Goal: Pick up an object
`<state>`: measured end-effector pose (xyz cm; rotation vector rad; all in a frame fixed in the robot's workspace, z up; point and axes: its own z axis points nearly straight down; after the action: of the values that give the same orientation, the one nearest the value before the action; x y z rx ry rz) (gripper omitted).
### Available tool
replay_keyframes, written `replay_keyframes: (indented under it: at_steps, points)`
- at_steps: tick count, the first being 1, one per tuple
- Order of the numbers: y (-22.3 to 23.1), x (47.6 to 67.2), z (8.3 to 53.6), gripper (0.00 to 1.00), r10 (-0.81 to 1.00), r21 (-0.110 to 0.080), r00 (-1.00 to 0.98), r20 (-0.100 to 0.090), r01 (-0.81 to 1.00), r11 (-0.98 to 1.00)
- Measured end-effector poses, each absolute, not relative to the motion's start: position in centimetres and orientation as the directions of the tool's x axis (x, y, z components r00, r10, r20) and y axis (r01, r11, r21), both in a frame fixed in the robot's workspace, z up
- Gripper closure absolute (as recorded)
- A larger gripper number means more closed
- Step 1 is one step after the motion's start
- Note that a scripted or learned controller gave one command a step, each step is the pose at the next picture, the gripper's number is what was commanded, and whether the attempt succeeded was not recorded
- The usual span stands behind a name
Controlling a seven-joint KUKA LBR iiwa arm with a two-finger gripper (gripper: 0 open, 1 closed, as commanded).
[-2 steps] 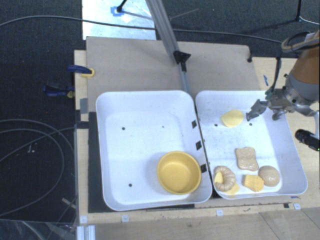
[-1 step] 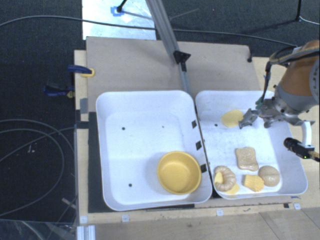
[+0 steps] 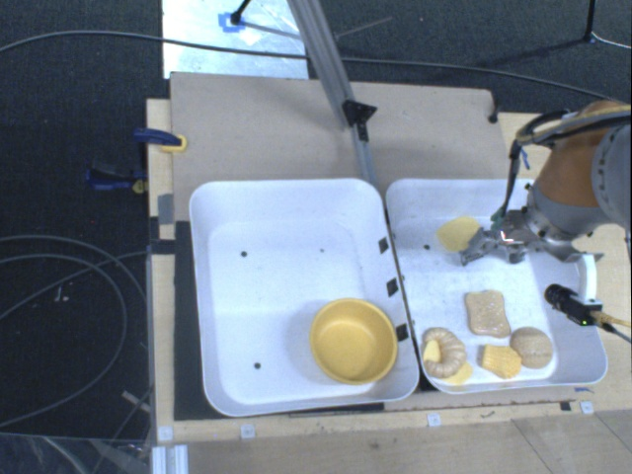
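From my remote seat, the arm [image 3: 583,181] reaches in from the right and the tool [image 3: 491,248] is down in the right bin [image 3: 425,200], sitting just beside a flat yellow disc [image 3: 458,232] near the bin's far side. I honestly cannot tell whether the tool is clenched or released from this angle. Nearer the front of that bin there's a tan waffle-looking square [image 3: 488,313], a round tan bun [image 3: 532,347], a yellow corn piece [image 3: 501,361] and a pale ridged croissant thing [image 3: 443,352], all close together. The left bin [image 3: 257,210] has a yellow bowl [image 3: 354,340] upright near its front right corner. Both bins sit side by side on the tabletop [image 3: 257,126].
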<state>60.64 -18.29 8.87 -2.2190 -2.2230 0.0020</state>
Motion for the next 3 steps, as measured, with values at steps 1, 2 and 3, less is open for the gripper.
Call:
replay_keyframes:
  at_steps: [1,2,3]
  points:
    - [-18.3,60.8,10.2,1.00,1.000,0.006,-0.002,-0.002,1.000,0.002]
    - [-18.7,61.1,16.7,1.00,1.000,0.008,-0.005,-0.003,1.000,0.005]
    - [-18.9,61.6,21.2,1.00,1.000,0.007,-0.007,-0.002,1.000,0.007]
